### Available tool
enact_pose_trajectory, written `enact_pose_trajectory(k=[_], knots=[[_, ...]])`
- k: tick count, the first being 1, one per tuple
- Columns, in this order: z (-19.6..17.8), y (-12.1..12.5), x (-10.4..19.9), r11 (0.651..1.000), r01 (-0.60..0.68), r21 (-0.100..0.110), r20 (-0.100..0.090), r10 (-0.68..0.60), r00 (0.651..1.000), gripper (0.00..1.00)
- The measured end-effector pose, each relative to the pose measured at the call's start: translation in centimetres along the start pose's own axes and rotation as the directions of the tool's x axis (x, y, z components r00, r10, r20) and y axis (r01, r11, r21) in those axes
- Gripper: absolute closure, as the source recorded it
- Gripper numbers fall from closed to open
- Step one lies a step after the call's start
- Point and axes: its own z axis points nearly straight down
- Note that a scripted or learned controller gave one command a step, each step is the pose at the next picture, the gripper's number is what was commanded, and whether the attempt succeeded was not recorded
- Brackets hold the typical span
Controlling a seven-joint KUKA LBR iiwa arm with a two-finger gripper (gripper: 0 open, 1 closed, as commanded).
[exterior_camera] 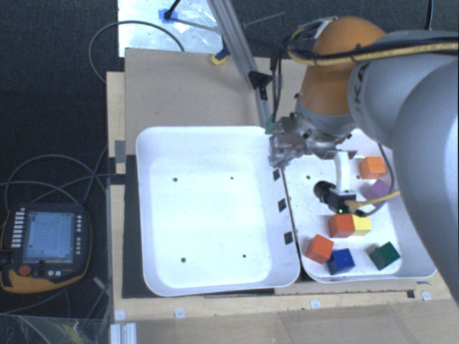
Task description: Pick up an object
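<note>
Gripper [281, 155] at right bin's [308, 213] inner rim, blue block [341, 261] apart

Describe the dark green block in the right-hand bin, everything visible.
The dark green block is a small, plain cube with a matte surface and no visible markings; its material can't be told. It sits flat on the floor of the right-hand bin, near the front corner at the view's lower right, turned askew to the bin walls. It touches nothing but the floor. The blue block and yellow block are nearest, both clearly apart from it.
</note>
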Motion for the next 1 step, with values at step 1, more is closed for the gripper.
enact_pose_trajectory(k=[1], knots=[[0.26, 2.94, 4.67, 1.000, -0.001, -0.001, 0.001, 0.001, 1.000, 1.00]])
